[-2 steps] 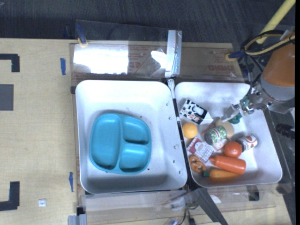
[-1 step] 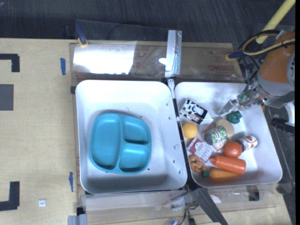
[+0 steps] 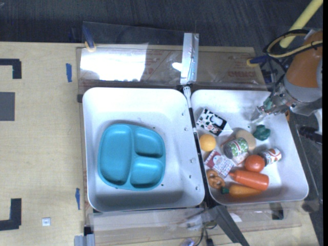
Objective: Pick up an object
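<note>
Pale wooden worktop [image 3: 41, 137] under two white bins side by side, dark floor beyond the far edge. Left bin [image 3: 97, 101] carrying a blue divided plate [image 3: 132, 155], nothing else of note. Right bin [image 3: 294, 163] crowded: all the pickable bits heaped toward its near half and its inner wall. Tool [image 3: 270, 105] poised up at the far right corner of the right bin, close to the rim, grey wrist and orange band just behind it. Grip state? Cannot tell, too small and blurred; nothing seen held.

Closest candidate looks like the small dark green piece [image 3: 262, 132], just nearward of the tool, toward the bin's right wall, standing a little apart from the pile. Further nearward and inward: a round green-patterned can [image 3: 237, 147], a red tomato [image 3: 254, 163], an orange ball [image 3: 207, 142] against the inner wall, a black-and-white spotted card [image 3: 210, 121]. Two carrots [image 3: 251, 178] lying long axis across the bin, parallel to the near edge, touching their neighbours. Open white floor across the far strip of the bin; tight packing along the near edge, likely awkward for a clean grasp.
</note>
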Available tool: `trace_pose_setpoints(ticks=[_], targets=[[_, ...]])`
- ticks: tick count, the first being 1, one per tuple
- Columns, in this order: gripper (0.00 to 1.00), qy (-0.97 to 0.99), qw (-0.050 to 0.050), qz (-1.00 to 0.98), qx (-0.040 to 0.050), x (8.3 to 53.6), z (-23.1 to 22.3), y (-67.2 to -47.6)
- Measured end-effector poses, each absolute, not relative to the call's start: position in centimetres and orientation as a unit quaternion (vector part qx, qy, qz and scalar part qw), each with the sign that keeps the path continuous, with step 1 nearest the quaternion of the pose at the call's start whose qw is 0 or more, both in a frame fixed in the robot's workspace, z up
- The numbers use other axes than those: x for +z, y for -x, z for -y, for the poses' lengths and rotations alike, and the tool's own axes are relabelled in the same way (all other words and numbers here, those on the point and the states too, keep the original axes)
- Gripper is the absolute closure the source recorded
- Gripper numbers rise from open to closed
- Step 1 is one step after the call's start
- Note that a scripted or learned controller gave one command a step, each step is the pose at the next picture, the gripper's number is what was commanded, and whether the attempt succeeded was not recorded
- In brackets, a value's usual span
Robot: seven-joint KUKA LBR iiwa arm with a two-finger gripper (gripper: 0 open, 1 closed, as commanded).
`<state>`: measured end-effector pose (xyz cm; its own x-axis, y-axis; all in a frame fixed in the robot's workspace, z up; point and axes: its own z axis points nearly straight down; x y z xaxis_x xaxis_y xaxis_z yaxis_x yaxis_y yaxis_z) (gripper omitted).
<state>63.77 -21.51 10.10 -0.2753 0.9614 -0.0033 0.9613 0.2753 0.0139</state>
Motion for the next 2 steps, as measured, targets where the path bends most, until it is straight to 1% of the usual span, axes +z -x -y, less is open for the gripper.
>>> trace_pose_setpoints(ticks=[1, 2], targets=[[0.00, -0.601, 0.003, -0.799, 0.0052, 10.0, 21.3, -63.7], [0.00, -0.535, 0.000, -0.845, 0.0002, 11.9, 22.4, -58.8]])
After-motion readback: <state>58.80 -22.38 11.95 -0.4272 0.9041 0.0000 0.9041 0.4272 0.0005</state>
